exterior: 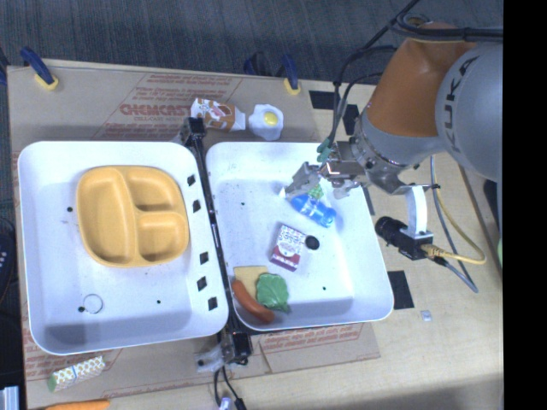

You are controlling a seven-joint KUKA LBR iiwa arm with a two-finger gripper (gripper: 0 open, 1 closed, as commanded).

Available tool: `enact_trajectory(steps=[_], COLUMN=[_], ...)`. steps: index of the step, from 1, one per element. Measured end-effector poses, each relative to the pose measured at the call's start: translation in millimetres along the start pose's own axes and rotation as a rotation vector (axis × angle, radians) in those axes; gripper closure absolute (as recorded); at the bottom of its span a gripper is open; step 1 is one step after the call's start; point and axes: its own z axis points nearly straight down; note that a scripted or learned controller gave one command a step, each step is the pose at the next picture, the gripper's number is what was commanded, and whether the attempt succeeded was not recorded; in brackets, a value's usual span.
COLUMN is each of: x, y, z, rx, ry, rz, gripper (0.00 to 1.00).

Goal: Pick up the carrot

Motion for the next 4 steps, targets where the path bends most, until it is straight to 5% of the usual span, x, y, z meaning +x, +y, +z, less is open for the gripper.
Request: enact_trajectory(steps=[1, 2, 3, 4], x=[49.3, 118.6, 80.3, 135.5], y=[-62.8, -75.5, -16.3, -25.8], z=[75.6, 75.4, 74.8, 75.1], rx=[0.002, 0.002, -0.002, 0.0], ry=[0.0, 0.001, -0.001, 0.0], rz=[-0.012, 0.232, 0.057, 0.306], gripper=[0.0, 0.0, 0.0, 0.0])
